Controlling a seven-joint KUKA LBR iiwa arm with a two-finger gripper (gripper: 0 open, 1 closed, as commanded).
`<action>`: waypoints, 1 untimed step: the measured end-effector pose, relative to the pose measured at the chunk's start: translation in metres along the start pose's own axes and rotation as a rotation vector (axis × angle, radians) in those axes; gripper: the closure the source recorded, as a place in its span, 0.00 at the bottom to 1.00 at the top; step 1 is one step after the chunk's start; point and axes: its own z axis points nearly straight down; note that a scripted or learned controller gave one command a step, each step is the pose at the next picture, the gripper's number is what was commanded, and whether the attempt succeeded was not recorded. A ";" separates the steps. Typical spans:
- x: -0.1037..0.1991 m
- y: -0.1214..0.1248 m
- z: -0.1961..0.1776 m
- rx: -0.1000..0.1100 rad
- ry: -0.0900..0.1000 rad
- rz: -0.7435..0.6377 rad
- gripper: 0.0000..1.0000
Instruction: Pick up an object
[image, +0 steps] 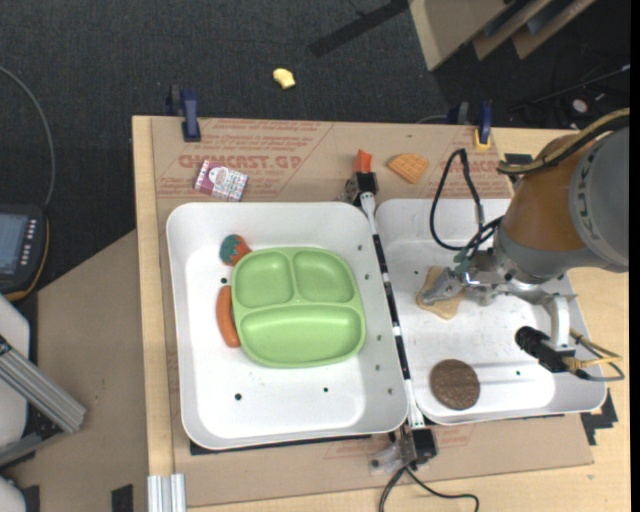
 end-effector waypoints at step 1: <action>0.001 0.002 -0.019 -0.011 -0.002 -0.001 1.00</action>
